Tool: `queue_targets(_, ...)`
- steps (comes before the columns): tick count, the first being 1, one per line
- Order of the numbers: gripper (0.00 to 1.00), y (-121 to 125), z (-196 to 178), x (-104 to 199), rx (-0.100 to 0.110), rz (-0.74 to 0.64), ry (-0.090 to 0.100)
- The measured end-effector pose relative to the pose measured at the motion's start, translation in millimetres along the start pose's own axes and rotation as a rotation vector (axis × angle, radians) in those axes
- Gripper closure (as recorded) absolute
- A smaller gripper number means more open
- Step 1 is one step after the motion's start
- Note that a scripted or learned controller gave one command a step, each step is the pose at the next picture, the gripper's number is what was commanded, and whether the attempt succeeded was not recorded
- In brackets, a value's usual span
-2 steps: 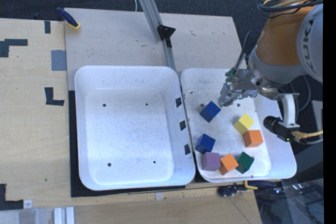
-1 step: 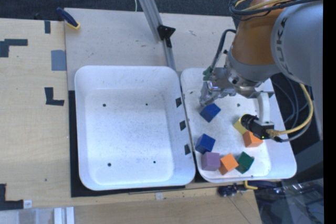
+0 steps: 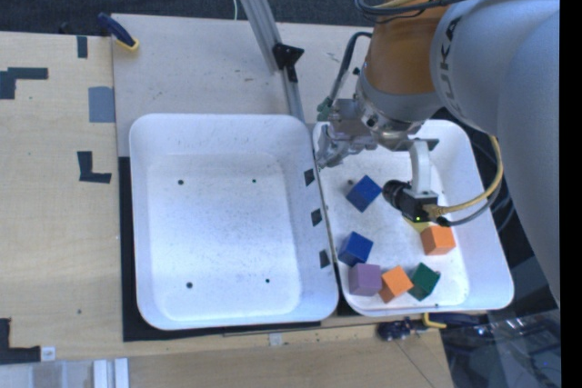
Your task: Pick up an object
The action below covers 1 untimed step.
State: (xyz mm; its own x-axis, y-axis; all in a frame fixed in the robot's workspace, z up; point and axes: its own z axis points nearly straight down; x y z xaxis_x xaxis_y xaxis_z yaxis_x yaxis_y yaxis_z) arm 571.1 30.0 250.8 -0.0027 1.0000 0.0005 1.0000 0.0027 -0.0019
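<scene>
The right bin (image 3: 473, 286) holds several small blocks. A blue cube (image 3: 364, 193) lies near its middle and a second blue cube (image 3: 356, 247) sits closer to the front. Along the front edge stand a purple block (image 3: 366, 278), an orange block (image 3: 396, 283) and a green block (image 3: 424, 281). Another orange block (image 3: 437, 239) rests further right. My gripper (image 3: 338, 144) hangs over the bin's back left corner, up and left of the nearer blue cube, with the wrist hiding much of it. I see no block in it.
The left bin (image 3: 223, 223) lies beside the right one, and their rims meet under the gripper. A slanted grey metal bar (image 3: 259, 9) runs down to the bins' shared back corner. A black cable fitting (image 3: 400, 195) hangs off the wrist over the right bin.
</scene>
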Motion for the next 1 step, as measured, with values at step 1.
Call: queue_targets(1, 1.0, 30.7, 7.7, 46.7, -0.001, -0.003, 0.0)
